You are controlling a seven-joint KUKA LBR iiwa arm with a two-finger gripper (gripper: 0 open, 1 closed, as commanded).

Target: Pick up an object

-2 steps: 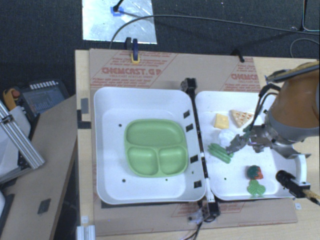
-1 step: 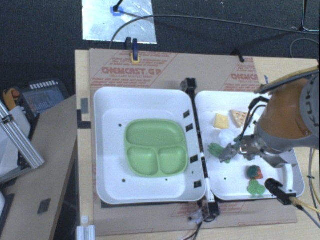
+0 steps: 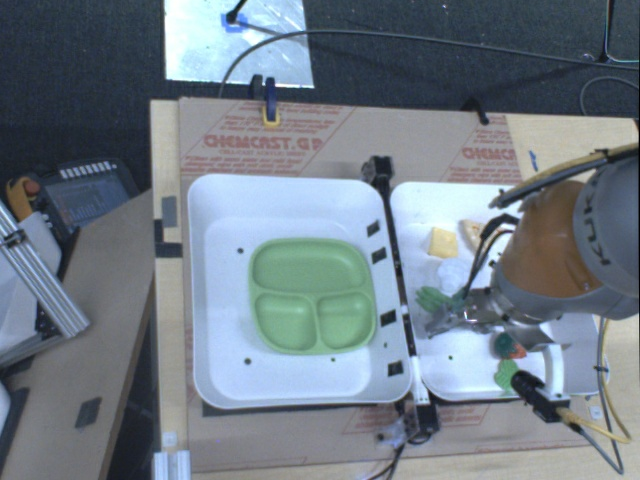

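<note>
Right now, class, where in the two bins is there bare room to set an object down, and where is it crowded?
Free: the left bin's floor bordering the green tray, widest along its far and left walls, and the tray's three compartments. Crowded: the right bin, where the arm and gripper cover the middle, with a yellow block and small green pieces around them.

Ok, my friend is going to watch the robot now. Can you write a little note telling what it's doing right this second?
Gripper: down in the right bin, near its left wall, beside a green toy. I cannot tell whether it grips anything.
Things: a yellow block and a pale yellow piece sit toward the back of that bin; more small green pieces lie at its front. A green divided plate sits in the left bin.
Done: nothing visibly lifted.
Left: grab one toy and raise it.
</note>
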